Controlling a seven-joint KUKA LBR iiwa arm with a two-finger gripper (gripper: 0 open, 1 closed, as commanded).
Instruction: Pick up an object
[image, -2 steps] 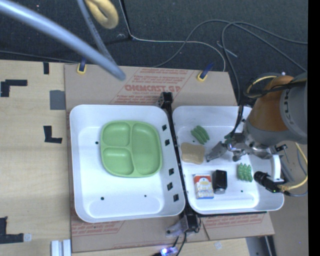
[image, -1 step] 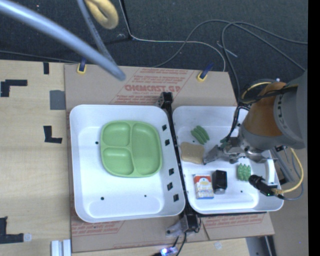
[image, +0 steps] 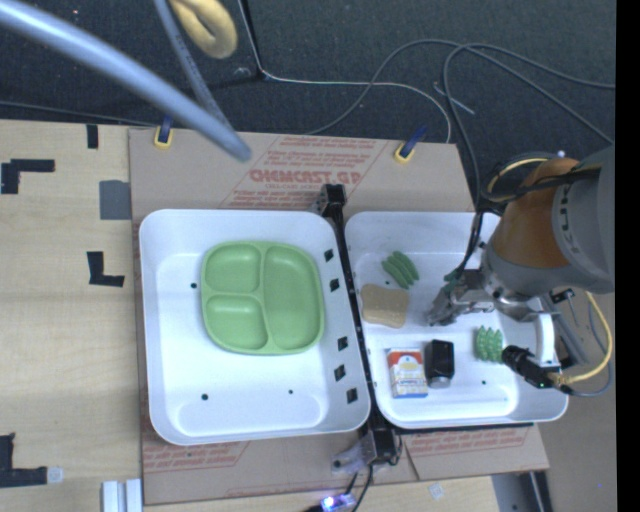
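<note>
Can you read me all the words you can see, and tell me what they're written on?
"CHEMCAST GP": red print on the brown cardboard sheet under the bins.
Smaller red lines above and below it: too blurred to read.
Small orange and white box in the right bin: its print is too small to read.

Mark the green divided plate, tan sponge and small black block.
green divided plate (image: 264, 298), camera view, centre ridge
tan sponge (image: 385, 305), camera view, top face
small black block (image: 440, 361), camera view, top face

Two bins (image: 160, 300) — five objects, one plate (image: 264, 298)
</note>
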